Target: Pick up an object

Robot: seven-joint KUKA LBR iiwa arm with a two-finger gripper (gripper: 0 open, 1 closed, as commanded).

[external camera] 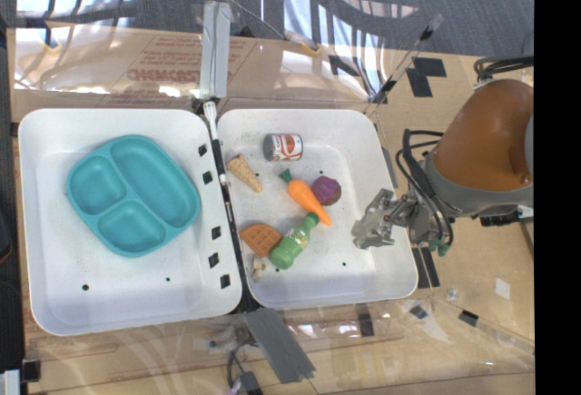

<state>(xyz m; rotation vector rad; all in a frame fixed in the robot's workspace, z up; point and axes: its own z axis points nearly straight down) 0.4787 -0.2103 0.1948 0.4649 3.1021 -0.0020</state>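
The right bin [363,275] holds several toy foods: a small can [283,147], an ice-cream cone [243,172], an orange carrot [307,198], a purple ball-like piece [327,191], a green bottle [294,244] and a brown waffle [260,239]. My gripper [371,223] hangs over the right side of that bin, to the right of the purple piece and apart from all the toys. Its fingers stand spread, and nothing lies between them.
The left bin [54,293] carries a teal divided plate [132,193]. A divider wall [218,202] separates the two bins. The arm's grey and orange body [481,153] and its cables sit past the right bin's rim.
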